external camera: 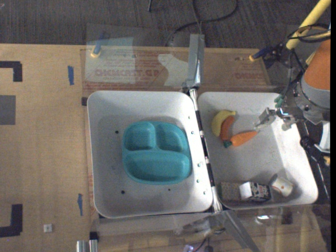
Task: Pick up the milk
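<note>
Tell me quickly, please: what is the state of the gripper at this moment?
Gripper: above the right bin, near the carrot; open or closed cannot be told. Nothing is seen between it, and the milk lies apart.

Left bin (105,109): white, holding a teal divided plate (156,151). Right bin (294,156): white. Banana (220,121): yellow. Carrot (242,138): orange, green at the stalk end. Milk (253,190): grey carton with a white patch and dark print. Bench (42,156): tan, marked with black squares and blue tape strips. Arm (319,75): grey, orange band.
</note>
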